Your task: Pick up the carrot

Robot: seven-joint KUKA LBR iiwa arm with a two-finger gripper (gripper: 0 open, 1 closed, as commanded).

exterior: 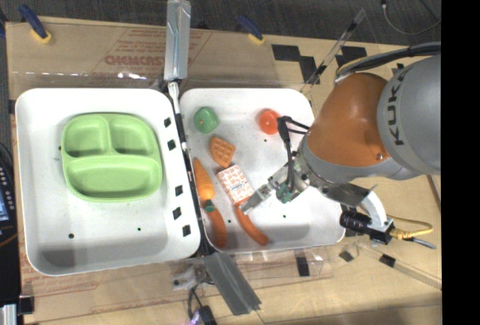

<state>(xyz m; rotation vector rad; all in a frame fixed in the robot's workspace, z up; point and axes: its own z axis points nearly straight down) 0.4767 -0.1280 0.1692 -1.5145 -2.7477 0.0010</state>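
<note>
Altogether two white bins sat side by side: the left bin (34, 166) bore one green divided plate (112, 157), the right bin (240, 102) seven small items. Crowding the carrot (203, 182) by the left wall were a waffle (222, 150), a patterned box (234, 184) and two sausages. Whether the gripper (259, 200) was spread or closed I could not tell; it hovered just right of the carrot, beyond the box.

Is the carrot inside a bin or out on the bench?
Inside. The carrot lies flat in the right bin, along its left wall.
</note>
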